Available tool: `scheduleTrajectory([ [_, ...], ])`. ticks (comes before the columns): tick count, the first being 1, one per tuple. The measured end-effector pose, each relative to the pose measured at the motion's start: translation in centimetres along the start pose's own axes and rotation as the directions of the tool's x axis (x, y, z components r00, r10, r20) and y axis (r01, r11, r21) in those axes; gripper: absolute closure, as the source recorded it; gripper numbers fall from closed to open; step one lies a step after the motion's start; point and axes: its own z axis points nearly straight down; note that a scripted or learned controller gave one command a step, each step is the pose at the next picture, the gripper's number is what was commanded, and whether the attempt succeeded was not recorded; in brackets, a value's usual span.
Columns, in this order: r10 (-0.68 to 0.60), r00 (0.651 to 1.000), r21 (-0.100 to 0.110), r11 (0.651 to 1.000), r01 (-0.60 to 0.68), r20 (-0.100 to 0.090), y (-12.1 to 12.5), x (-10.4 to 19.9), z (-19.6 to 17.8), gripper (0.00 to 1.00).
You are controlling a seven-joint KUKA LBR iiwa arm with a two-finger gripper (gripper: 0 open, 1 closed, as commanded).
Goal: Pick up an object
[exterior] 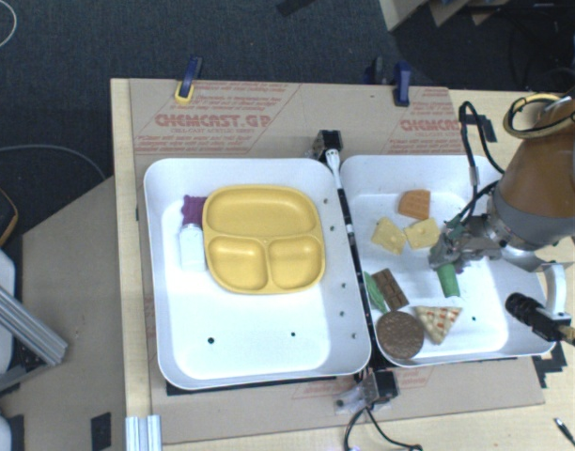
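My gripper (453, 252) reaches in from the right and hangs low over the middle of the right bin (485, 341). A small green cylinder (448, 281) lies directly under its tip, touching or nearly touching it; I cannot make out whether it is held. Just left of the gripper are two pale yellow cheese pieces (389, 236) (422, 233) and an orange-brown block (414, 203). Nearer the front lie a dark brown bar (391, 289), a thin green stick (375, 294), a round brown cookie (400, 335) and a pizza slice (439, 320).
The left bin (240, 346) holds a yellow divided plate (264, 238), with a purple item (194, 209) and a white item (191, 248) at its left side. A ridge with a black cable (344, 224) separates the bins. The arm's body (541, 191) covers the right bin's far right.
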Motion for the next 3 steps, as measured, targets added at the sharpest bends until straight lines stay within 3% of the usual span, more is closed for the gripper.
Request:
scheduleTrajectory([
  [1, -0.001, 1.000, -0.002, 1.000, 0.001, 0.001, -0.4, -0.5, -6.1, 1.00],
  [2, -0.002, 1.000, 0.001, 1.000, 0.002, 0.000, -0.2, -0.5, -8.0, 1.00],
  [3, -0.006, 1.000, 0.002, 1.000, 0.006, -0.002, 2.3, 3.7, -7.3, 1.00],
])
